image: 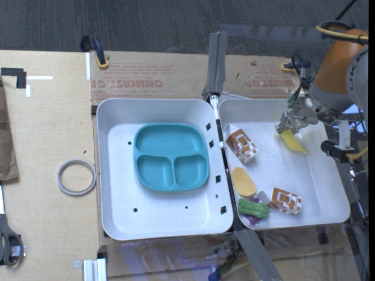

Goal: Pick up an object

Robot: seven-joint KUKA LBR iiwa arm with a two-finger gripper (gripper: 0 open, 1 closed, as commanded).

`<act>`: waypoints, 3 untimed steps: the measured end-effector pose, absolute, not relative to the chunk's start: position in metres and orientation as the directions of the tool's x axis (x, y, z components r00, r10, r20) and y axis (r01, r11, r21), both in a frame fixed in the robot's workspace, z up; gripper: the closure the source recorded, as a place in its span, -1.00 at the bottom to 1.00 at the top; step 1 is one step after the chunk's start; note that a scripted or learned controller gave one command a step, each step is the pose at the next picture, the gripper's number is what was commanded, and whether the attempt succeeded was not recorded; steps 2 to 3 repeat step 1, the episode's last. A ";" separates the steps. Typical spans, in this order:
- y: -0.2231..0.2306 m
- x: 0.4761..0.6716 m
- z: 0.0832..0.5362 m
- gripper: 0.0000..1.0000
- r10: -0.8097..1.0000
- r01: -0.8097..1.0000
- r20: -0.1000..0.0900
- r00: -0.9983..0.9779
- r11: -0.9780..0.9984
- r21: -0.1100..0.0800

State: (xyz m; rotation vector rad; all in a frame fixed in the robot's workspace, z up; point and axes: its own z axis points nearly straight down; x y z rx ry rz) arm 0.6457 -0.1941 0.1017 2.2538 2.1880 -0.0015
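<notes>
While over right bin, claw grips yellow banana

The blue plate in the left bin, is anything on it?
No. The blue plate has three sections, and all three show bare. It lies flat in the left bin, so whatever is beneath it is covered.

light wood tabletop with two white bins side by side, a roll of tape at 9 o'clock of the left bin, scissors down at 7 o'clock
</notes>
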 end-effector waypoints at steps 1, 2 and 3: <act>-0.119 0.601 0.236 1.00 0.999 0.999 -0.001 0.034 -0.034 0.000; -0.119 0.601 0.236 1.00 0.999 0.999 -0.001 0.034 -0.034 0.000; -0.119 0.601 0.236 1.00 0.999 0.999 -0.001 0.034 -0.034 0.000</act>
